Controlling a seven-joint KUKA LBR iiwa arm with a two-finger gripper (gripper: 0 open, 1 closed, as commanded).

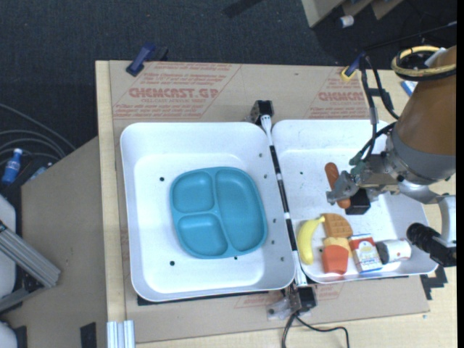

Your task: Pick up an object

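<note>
My gripper hangs over the middle of the right bin, just above the toy food. A brown sausage lies right beside its fingers on the left. Below it sit a round waffle-like cookie, a yellow banana, an orange-red block, a red and white carton and a white bottle. Nothing shows between the fingers.
The left bin holds a blue divided plate. A black clip sits at the top of the seam between the bins. The grey and orange arm covers the right bin's far right side.
</note>
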